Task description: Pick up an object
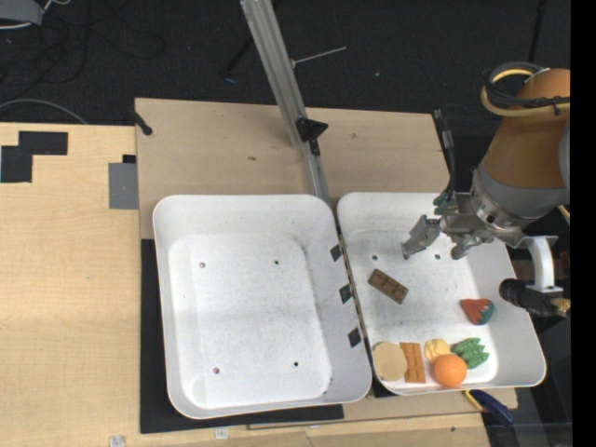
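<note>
An orange [450, 371], bread slices [399, 361] and green toy [471, 352] crowd the right bin's [521, 366] near edge, a red piece [478, 311] just behind. Farther back, a brown block [387, 286] lies alone. Beyond it hovers the gripper [438, 241], fingers spread, grasping nothing.

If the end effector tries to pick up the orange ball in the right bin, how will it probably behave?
The orange ball looks round and smooth, so it may roll or slip when touched. It sits in the right bin, close against the green item and the yellow item, which may hinder a clean grasp. It is probably light.
</note>
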Action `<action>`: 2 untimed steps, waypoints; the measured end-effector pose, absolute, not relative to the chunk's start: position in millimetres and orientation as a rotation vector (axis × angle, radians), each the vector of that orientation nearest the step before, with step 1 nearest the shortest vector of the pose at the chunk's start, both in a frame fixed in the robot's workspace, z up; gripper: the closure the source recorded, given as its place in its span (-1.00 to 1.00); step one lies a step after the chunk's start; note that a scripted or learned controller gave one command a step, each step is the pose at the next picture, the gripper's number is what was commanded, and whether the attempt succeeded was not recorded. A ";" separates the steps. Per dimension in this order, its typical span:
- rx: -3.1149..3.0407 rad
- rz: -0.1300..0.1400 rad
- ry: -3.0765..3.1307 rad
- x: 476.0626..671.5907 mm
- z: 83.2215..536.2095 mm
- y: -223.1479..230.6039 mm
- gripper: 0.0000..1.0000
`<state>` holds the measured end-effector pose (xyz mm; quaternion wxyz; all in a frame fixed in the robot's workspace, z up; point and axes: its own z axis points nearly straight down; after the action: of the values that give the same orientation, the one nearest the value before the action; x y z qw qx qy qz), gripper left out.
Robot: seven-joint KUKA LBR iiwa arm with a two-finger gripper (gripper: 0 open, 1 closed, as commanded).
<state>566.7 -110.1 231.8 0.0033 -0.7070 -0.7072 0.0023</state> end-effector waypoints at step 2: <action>-2.216 0.008 -2.214 566.1 113.4 -107.8 -1.00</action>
<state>566.1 -107.8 113.4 0.0044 -0.7074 -0.7068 0.0027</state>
